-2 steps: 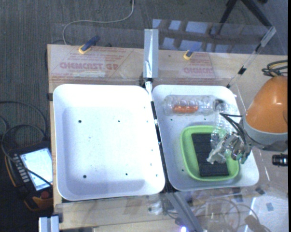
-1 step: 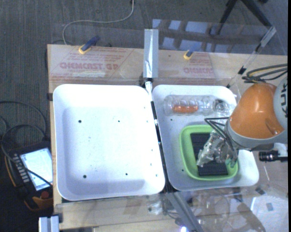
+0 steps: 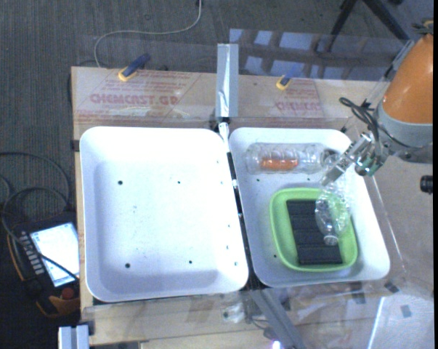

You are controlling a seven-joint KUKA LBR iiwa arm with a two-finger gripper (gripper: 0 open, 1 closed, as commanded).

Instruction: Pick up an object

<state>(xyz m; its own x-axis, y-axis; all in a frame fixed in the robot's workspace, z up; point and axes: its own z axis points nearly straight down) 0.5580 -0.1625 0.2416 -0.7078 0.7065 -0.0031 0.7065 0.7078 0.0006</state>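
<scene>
In the right bin [image 3: 378, 257] a clear plastic bottle [image 3: 288, 157] with an orange label lies on its side along the back wall. A green tray [image 3: 278, 227] holding a flat black ridged block [image 3: 309, 231] sits in the bin's front half. A clear crumpled plastic object [image 3: 332, 211] stands over the tray's right side, its top reaching up to my gripper [image 3: 340, 169]. The gripper hangs over the bin's back right part, pointing down and to the left, right above that clear object.
The left bin [image 3: 160, 209] is a plain white bin beside the right one, with a metal post [image 3: 226, 86] at the divide behind them. The arm's orange band [image 3: 415, 86] rises at the right. Cables and a device lie on the floor at left.
</scene>
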